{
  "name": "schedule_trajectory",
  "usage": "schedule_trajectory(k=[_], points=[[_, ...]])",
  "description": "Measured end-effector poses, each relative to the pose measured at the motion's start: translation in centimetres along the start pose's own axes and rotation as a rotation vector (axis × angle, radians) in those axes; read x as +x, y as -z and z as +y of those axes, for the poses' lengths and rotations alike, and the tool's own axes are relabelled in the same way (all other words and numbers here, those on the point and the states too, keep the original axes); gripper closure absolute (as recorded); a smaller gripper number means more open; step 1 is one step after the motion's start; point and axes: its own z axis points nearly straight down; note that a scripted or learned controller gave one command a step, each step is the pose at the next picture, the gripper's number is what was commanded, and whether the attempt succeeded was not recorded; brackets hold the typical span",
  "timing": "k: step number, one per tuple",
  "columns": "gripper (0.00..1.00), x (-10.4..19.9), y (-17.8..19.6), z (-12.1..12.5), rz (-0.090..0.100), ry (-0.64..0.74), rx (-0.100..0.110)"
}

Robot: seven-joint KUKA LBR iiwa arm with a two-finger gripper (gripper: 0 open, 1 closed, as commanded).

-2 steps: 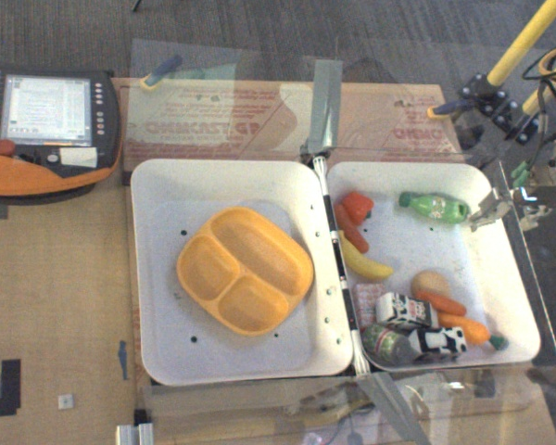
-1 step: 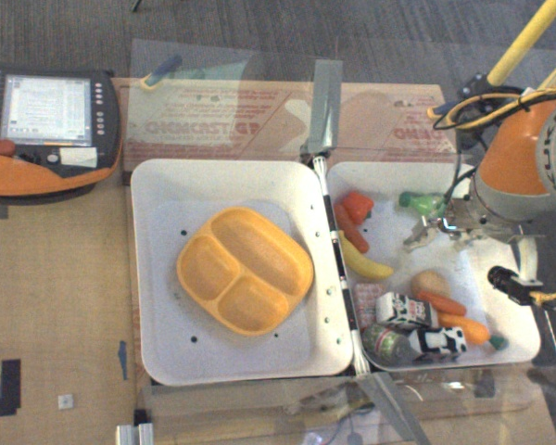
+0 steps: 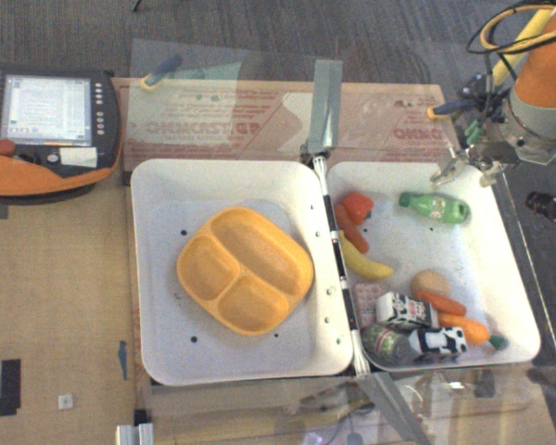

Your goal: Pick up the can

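We see the can [image 3: 386, 342] lying on its side in the near-left corner of the right bin [image 3: 514, 276], touching the milk carton [image 3: 406, 310] behind it and the cow-print item [image 3: 442, 341] at its right. The gripper [image 3: 470, 163] hangs over the far edge of this bin, well apart from the can, and it carries nothing. We judge the can light, stiff and smooth, so it may roll; it seems best to take it across its round middle.
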Motion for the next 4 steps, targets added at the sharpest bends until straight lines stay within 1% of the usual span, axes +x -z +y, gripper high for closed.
schedule_trajectory(k=[1,2,3,4], points=[[0.00,0.9,-10.5,-3.3,0.000,-0.031,-0.002],[0.00,2.4,-10.5,-5.1,0.003,-0.762,0.003],[0.00,1.0,-10.6,-1.0,0.002,-0.766,0.032],[1.00,1.2,-9.6,-0.5,0.001,-0.760,0.014]])
